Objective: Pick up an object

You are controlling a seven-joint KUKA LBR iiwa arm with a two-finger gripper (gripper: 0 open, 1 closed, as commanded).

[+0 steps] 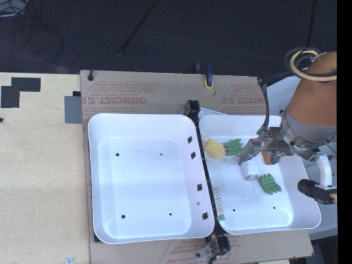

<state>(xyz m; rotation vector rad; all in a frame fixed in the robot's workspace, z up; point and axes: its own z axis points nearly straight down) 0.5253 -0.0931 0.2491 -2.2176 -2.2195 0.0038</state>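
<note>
The tool (252, 157) sits low in the right bin (300, 220), its grip state impossible to tell. A yellow object (214, 148) lies just left (green leafy piece (233, 146) adjoining); another green piece (269, 183) lies nearer.

2 white bins (93, 147) (308, 216); 2 green toys (233, 146) (269, 183); 1 yellow obj (214, 148); 1 small white obj (250, 171).

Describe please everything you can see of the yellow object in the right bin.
The yellow object is a small rounded lump with a matte, slightly bumpy look, perhaps a toy. It lies on the floor of the right bin, in its upper left part, close to the divider between the bins. A green leafy piece lies against its right side and appears to touch it. The gripper is to its right, apart from it.
</note>
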